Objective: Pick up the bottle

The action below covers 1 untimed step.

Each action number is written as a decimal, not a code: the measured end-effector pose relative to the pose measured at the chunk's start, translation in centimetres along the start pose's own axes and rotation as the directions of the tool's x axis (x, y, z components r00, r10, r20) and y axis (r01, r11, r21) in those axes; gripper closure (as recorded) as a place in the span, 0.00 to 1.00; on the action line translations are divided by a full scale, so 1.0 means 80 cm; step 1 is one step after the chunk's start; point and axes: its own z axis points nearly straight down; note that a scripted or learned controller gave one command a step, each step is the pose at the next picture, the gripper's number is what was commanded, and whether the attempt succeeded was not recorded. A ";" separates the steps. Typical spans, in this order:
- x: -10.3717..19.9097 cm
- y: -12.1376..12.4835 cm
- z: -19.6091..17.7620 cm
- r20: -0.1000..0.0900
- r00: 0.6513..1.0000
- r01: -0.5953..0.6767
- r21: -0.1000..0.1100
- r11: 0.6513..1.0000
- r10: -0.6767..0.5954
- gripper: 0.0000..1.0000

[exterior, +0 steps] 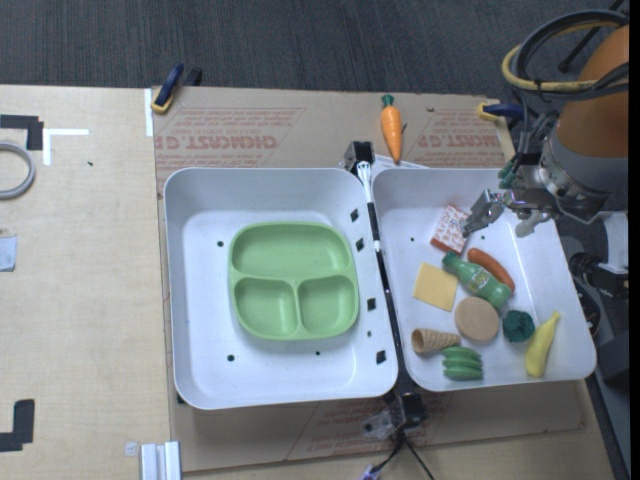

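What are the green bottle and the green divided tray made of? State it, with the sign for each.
Green bottle: probably molded plastic, glossy, with a light label patch on a toy-like body. Green divided tray: likely plastic too, matte pale green, smooth rounded compartments. Neither is certain from looks alone.

Red print on the cardboard sheet (250, 128) under the bins appears upside down and mirrored; its letters are too blurred to read with confidence.

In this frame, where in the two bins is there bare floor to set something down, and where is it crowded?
Bare floor: the left bin around the green divided plate, and the right bin's strip from the centre wall to the cheese slice. Crowded: around the green bottle, near the tool.
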 end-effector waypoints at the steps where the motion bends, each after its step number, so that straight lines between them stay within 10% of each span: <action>1: 0.000 0.000 -0.012 0.001 1.000 -0.001 0.000 1.000 0.001 1.00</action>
